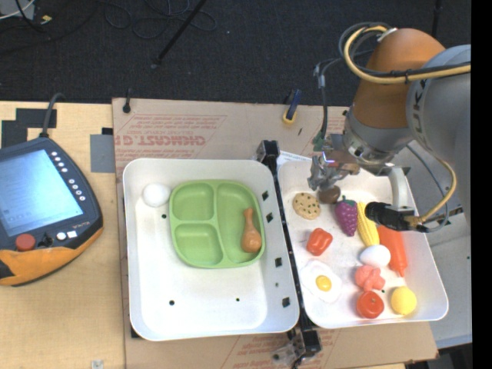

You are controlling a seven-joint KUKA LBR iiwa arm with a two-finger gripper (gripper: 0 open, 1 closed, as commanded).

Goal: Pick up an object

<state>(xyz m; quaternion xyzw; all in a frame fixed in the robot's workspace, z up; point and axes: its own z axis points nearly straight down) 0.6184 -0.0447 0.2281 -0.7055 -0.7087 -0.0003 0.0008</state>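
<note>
My gripper [326, 184] hangs low over the far part of the right bin [430, 298], its fingers down on a small brown object [330, 195]. Close around it lie a cookie [306, 205], purple grapes [346, 215] and a corn cob [367, 223]. Further forward are a red pepper [319, 241], a white egg [374, 255], a carrot [394, 249], a fried egg [322, 282], a pink piece [370, 277], a tomato [370, 304] and a lemon [403, 300]. Whether the brown object is gripped is unclear.
The left bin [154, 306] holds a green divided plate [207, 229] with a chicken drumstick [250, 233] in its right compartment, and a white ball [155, 195] at the far left. A tablet controller [38, 198] lies left of the bins.
</note>
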